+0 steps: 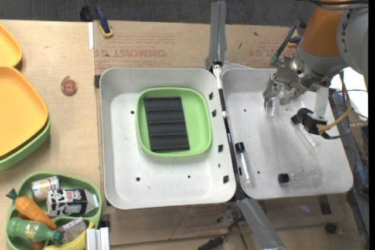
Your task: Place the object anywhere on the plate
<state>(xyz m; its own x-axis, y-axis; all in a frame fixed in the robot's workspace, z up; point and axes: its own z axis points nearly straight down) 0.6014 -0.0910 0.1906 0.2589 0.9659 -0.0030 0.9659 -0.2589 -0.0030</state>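
Note:
A square green plate (202,126) lies in the middle of the left white bin (117,173). A black ridged block (167,123) rests flat on the plate and covers most of its centre. My gripper (273,103) hangs over the upper part of the right white bin (328,181), pointing down, well to the right of the plate. A small black piece (283,178) lies on the right bin's floor near its front edge, below the gripper and apart from it. I see nothing held in the gripper.
A black clip (239,147) sits on the rim between the bins. Black and yellow cables (310,121) hang from the wrist over the right bin. Orange plates (20,108) and a green bowl of toy food (50,213) stand on the bench at left.

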